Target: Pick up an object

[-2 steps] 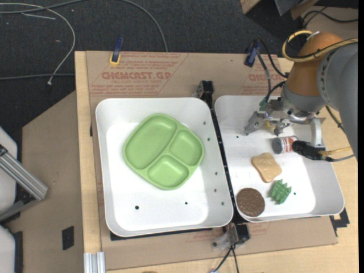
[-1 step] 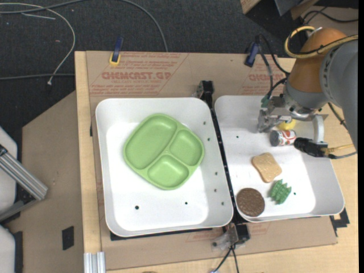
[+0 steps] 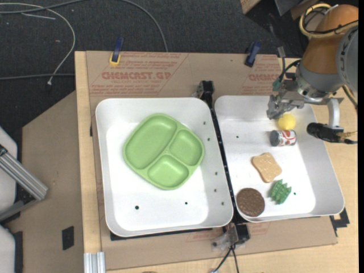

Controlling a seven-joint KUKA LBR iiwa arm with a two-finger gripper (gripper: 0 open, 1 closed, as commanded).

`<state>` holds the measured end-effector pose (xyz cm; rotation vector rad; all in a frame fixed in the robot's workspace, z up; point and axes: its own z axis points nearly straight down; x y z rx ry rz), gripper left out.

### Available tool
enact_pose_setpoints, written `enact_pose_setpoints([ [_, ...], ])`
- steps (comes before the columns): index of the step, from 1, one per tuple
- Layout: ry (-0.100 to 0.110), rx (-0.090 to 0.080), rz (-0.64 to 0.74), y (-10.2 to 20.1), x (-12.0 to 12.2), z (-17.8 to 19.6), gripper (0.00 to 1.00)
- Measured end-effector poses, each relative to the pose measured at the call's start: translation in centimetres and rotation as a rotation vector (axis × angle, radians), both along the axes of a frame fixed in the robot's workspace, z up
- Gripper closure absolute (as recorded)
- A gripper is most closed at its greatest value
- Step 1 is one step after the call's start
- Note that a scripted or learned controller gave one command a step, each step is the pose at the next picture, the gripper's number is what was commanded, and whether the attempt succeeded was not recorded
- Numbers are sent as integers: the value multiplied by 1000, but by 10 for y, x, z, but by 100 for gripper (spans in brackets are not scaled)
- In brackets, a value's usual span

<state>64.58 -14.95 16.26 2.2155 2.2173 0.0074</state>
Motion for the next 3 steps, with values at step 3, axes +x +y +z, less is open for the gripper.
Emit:
enact_pose_setpoints([
  [3,11,3,3,53,-11,38,100],
])
